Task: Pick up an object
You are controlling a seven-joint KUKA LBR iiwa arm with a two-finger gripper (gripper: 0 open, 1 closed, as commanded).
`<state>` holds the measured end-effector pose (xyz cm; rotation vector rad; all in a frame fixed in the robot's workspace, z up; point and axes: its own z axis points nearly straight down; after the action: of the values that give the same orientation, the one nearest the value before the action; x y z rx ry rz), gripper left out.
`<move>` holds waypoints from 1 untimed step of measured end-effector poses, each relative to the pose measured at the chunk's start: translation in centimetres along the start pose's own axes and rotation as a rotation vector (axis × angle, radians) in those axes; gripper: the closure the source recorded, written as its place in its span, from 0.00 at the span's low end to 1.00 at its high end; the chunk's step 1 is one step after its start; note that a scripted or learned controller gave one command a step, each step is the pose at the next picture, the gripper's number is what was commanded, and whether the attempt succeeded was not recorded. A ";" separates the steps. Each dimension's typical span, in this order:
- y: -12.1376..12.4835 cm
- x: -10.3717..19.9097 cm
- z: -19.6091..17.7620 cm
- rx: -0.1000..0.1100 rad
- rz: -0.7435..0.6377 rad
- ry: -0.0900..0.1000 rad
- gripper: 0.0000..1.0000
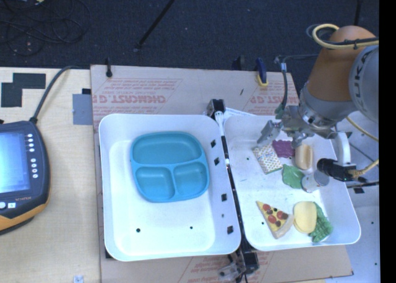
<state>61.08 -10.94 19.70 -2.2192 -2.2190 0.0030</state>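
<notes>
Gripper [270, 134] hanging over right bin's [346, 238] top edge, fingers' state unclear. Nearest: waffle [268, 160], looking light, stiff, flat; probably pinching across its edges works best.

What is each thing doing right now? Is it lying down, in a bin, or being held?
Blue tray: lying flat in the left bin, nothing on it.
Pizza slice: lying flat in the right bin.
Yellow lump: resting against a green leafy piece.
Patterned pad: flat, just below the gripper.
Purple piece: lying beside the pad.
Gripper: low over the right bin, holding nothing I can see.
Screen tablet: switched on, lying on the bench.
</notes>
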 end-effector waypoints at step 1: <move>1.1 -4.9 9.7 0.007 0.003 0.000 0.00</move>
<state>62.11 -15.82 9.95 -2.2183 -2.2125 0.0100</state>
